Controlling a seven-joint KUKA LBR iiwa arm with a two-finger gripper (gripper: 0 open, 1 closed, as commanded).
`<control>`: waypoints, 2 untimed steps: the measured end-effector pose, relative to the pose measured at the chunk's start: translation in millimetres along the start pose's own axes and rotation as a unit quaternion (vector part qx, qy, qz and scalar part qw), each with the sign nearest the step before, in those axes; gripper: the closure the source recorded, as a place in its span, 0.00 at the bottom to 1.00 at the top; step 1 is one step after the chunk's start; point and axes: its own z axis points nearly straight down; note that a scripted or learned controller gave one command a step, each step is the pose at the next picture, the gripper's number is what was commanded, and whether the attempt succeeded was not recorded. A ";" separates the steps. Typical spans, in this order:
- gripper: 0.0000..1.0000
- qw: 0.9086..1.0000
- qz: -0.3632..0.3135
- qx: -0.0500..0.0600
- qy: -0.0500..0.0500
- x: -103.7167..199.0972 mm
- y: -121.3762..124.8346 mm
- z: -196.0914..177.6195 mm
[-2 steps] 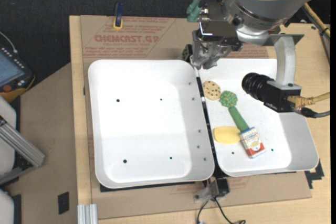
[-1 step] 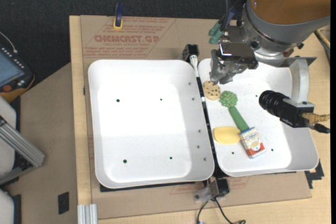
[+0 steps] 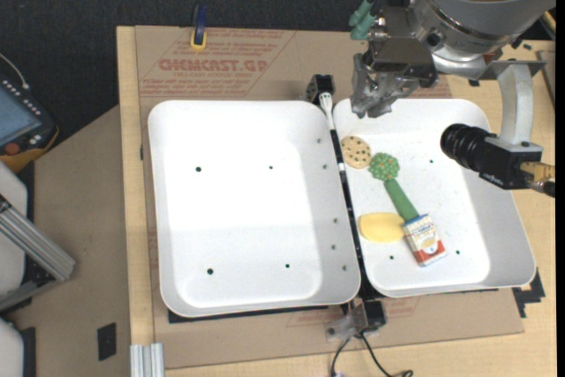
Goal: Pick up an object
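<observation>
1. The left bin (image 3: 238, 207) is a shallow white tray with a few small dark dots on its floor and nothing lying in it.
2. The right bin (image 3: 494, 260) holds all the candidates, gathered near its left wall: a round tan cookie (image 3: 356, 152) with dark specks; just beside it a green brush (image 3: 391, 181) whose handle runs down and right; a yellow oval piece (image 3: 380, 228), perhaps a toy lemon or chip; and a small red-and-white carton (image 3: 424, 240) touching the end of the brush handle.
3. The gripper (image 3: 371, 101) hangs above the far left corner of the right bin, just beyond the cookie. Nothing is seen between its fingers; how wide they stand I cannot tell from this angle.
4. Progress, as I judge it: the pick has not happened. Every object lies flat in the bin, so the descent, the closing and the lift are all left. The cookie sits nearest the gripper.
5. Surroundings: both bins rest on a brown cardboard sheet (image 3: 221, 57) with red printing, over dark carpet. A black cylindrical device (image 3: 477, 150) overhangs the right bin's far side.
</observation>
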 end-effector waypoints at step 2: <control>1.00 1.000 0.002 0.009 -0.003 2.0 4.8 88.2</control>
